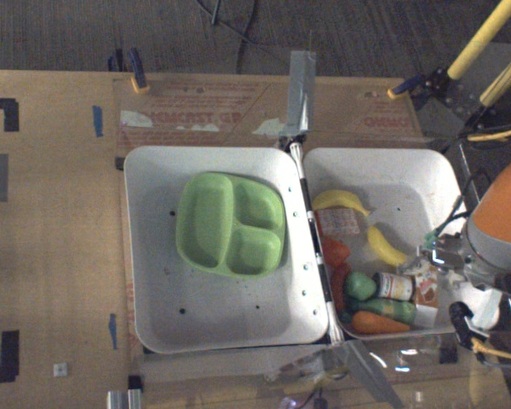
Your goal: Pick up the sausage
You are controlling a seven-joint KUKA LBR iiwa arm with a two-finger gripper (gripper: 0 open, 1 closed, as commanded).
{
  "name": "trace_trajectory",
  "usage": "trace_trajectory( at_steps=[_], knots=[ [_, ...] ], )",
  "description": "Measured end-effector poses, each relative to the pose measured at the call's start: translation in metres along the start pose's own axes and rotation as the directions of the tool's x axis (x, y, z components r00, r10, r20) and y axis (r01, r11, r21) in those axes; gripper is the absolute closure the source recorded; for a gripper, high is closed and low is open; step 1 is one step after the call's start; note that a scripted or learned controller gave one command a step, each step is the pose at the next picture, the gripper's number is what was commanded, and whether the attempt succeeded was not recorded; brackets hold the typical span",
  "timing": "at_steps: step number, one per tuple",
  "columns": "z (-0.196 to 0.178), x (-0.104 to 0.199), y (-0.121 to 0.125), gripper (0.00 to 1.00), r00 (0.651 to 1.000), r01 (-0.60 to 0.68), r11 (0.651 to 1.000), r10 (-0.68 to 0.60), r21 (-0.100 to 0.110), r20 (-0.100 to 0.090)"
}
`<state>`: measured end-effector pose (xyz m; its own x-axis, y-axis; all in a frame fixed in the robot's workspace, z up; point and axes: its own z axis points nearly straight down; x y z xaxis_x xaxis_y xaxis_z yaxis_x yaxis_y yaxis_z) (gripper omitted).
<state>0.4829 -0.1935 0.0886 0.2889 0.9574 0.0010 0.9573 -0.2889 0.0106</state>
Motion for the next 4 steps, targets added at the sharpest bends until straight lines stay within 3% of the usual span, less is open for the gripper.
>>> trace_trajectory(
  at_steps=[1,2,3,4],
  knots=[
    [0.000,0.034,-0.011,0.00,0.960,-0.280,0.960,0.280,-0.001,0.003],
    [-0.001,0.062,-0.018,0.00,0.794,-0.608,0.794,0.608,-0.009,0.001],
    [0.000,0.062,-0.020,0.00,0.848,-0.529,0.848,0.529,-0.001,0.004],
    [0.000,0.072,-0.020,0.00,0.594,-0.805,0.594,0.805,-0.007,0.001]
  ],
)
